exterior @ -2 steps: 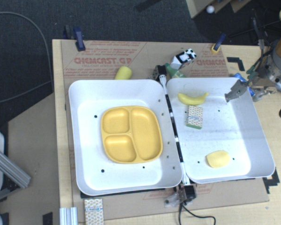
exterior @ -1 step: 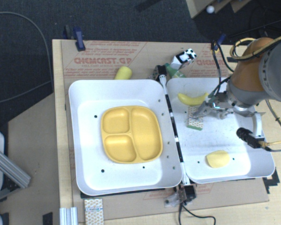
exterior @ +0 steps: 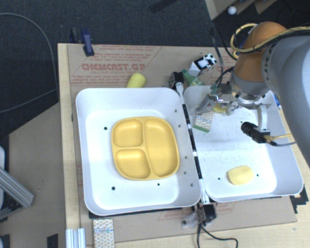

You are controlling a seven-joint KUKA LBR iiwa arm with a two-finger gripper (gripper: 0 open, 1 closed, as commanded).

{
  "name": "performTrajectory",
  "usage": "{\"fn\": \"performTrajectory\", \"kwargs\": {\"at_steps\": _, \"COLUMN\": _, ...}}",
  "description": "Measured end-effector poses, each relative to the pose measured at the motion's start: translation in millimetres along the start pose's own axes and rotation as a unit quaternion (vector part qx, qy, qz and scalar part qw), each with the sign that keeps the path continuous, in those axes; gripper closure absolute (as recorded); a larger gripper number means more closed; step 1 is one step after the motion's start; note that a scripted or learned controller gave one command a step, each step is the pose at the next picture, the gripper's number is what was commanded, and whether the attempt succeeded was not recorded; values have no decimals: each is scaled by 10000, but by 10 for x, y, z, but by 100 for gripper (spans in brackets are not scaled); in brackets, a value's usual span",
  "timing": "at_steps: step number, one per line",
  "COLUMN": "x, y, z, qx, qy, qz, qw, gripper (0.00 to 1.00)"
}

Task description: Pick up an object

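Observation:
My gripper hangs low over the far left corner of the right bin, below the grey arm and its orange band. A small green-and-white packet lies just in front of the gripper, against the bin's left wall. Near the front of the same bin rests a pale yellow block, well apart from the gripper. The left bin holds a yellow divided plate.
Outside the bins, a yellow cylinder lies on the cardboard behind the left bin. A blue clamp sits at the far left corner. A black-and-white item and cables crowd the back between the bins.

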State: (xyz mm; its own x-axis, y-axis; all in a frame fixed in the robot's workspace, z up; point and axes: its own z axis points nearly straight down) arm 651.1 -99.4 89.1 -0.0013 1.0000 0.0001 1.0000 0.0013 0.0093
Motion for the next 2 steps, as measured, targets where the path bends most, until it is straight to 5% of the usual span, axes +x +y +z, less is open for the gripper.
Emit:
{"fn": "performTrajectory", "kwargs": {"at_steps": 1, "x": -37, "y": 162, "z": 12, "qx": 56, "qy": 7, "qz": 0, "qw": 10000, "gripper": 0}}
{"fn": "performTrajectory", "kwargs": {"at_steps": 2, "x": -50, "y": 161, "z": -101, "qx": 67, "qy": -9, "qz": -2, "qw": 10000, "gripper": 100}}
